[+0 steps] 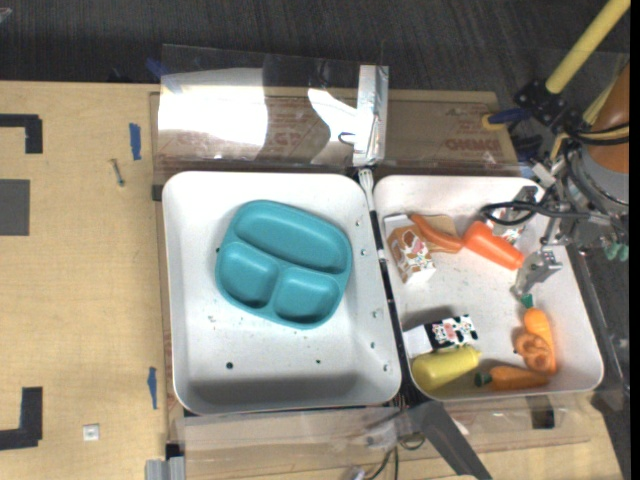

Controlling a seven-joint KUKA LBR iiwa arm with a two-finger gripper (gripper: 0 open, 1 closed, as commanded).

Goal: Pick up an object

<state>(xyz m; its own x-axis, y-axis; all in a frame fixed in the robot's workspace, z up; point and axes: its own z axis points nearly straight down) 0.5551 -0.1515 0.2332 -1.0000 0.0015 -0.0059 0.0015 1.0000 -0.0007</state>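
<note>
Hovering over the right bin (590, 368), the fingers (528, 280) hang near its 3 o'clock edge; can't tell their spread. Orange toy (536, 340) sits just toward 6 o'clock.

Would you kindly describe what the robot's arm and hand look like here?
The arm is grey with an orange band near the wrist. Black cables loop beside it. The hand is small, metallic grey, and its fingers are too blurred to describe.
</note>
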